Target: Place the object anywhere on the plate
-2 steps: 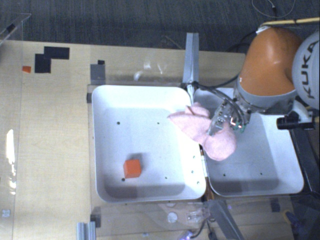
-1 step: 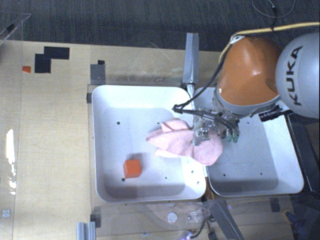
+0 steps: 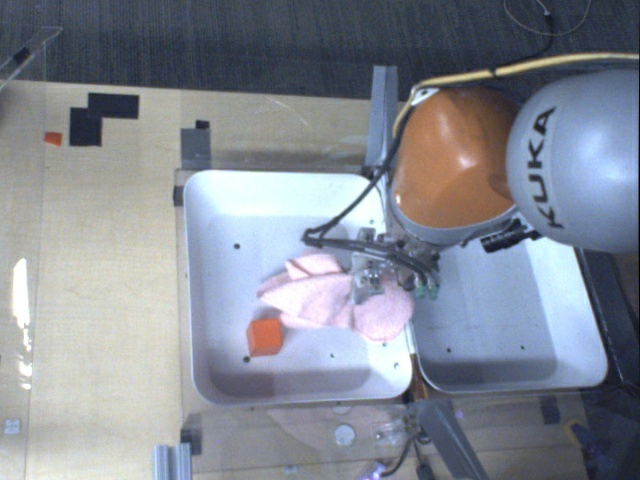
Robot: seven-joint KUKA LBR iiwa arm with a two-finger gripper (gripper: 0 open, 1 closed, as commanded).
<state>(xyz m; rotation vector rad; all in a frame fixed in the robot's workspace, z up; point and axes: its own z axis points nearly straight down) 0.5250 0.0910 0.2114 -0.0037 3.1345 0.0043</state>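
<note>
A small orange block [image 3: 265, 337] lies on the floor of the left bin [image 3: 215, 268], near its front left. Just to the block's right and slightly behind it lies the pink plate [image 3: 320, 301], an irregular, lobed shape; the block sits off the plate's left edge. My gripper [image 3: 370, 284] hangs low over the right part of the plate, under the orange wrist band [image 3: 450, 163]. The arm's bulk hides the plate's far right rim and the bin's right wall behind it.
The right bin [image 3: 520, 348] sits beside the left one, its back half covered by the arm. A dark cable [image 3: 335, 223] runs from the wrist across the left bin's back right. Black and orange markers [image 3: 95, 118] lie on the bench at far left.
</note>
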